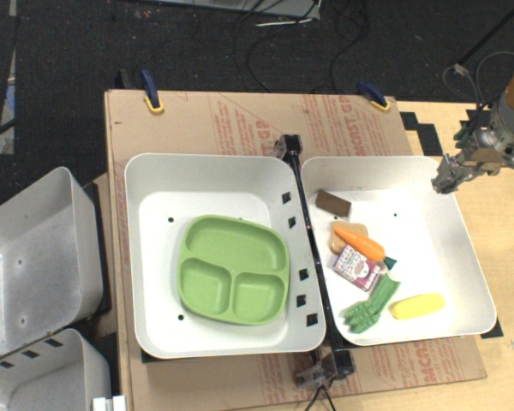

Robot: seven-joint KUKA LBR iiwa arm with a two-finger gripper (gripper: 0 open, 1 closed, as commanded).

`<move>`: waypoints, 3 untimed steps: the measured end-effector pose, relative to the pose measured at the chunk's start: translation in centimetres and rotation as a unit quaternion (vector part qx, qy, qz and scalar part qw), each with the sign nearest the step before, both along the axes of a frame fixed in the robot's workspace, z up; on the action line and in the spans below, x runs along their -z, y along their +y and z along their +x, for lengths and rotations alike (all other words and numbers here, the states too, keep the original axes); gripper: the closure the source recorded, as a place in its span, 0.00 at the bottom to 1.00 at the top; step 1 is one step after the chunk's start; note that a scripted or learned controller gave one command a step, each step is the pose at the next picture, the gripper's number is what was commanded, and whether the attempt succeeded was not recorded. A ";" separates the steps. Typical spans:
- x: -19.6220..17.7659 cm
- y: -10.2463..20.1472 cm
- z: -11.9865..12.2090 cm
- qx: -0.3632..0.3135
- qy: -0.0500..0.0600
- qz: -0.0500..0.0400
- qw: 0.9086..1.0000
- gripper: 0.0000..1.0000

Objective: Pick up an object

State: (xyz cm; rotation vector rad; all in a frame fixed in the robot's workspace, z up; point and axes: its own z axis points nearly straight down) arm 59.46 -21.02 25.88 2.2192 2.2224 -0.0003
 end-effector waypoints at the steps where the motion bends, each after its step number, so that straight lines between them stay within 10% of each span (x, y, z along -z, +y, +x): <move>1: 0.0 0.0 0.0 0.000 0.000 0.000 1.000 0.00; 3: 10.5 0.7 0.6 0.000 0.001 0.000 1.000 0.00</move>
